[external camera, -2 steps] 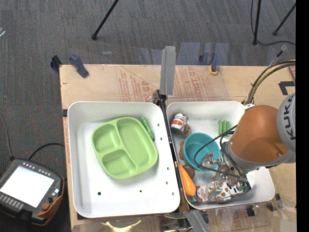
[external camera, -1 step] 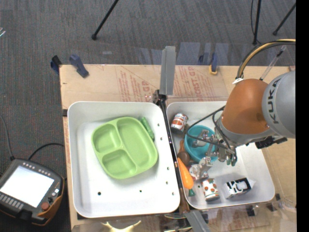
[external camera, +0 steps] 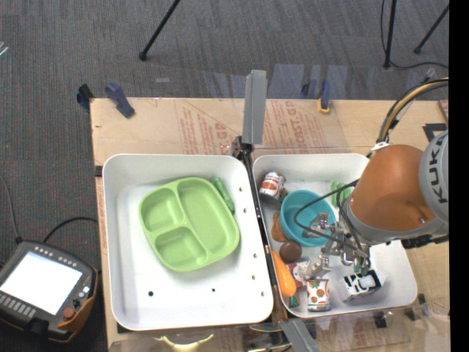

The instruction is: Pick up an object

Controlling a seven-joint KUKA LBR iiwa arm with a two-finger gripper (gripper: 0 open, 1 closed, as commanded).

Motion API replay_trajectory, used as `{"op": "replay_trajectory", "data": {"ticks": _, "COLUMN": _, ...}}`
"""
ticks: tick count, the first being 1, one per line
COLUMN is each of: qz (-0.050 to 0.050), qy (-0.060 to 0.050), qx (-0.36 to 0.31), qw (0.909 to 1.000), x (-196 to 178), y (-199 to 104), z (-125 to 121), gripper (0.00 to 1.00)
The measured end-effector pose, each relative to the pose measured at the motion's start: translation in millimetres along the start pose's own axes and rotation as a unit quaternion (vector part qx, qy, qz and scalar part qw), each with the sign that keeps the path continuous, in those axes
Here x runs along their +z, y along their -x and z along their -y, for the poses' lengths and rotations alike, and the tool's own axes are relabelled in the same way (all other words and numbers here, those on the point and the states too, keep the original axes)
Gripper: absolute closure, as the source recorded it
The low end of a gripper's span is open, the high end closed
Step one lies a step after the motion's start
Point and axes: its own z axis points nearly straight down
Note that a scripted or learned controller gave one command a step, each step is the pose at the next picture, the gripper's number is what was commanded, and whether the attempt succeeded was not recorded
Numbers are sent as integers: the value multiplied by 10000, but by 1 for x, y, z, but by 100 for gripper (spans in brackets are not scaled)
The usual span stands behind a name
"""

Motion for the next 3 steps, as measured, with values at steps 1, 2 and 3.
{"op": "replay_trajectory", "data": {"ticks": 1, "qz": -184, "qy": -57, "qx": 1028, "qw": 9945, "x": 12, "y": 89, "z": -32, "gripper": 0}}
{"op": "replay_trajectory", "data": {"ticks": 2, "qz": -190, "qy": -57, "qx": 648, "qw": 9977, "x": 10, "y": 72, "z": 76, "gripper": 0}}
{"op": "replay_trajectory", "data": {"ticks": 3, "qz": -189, "qy": -62, "qx": 1108, "qw": 9936, "x": 13, "y": 122, "z": 20, "gripper": 0}}
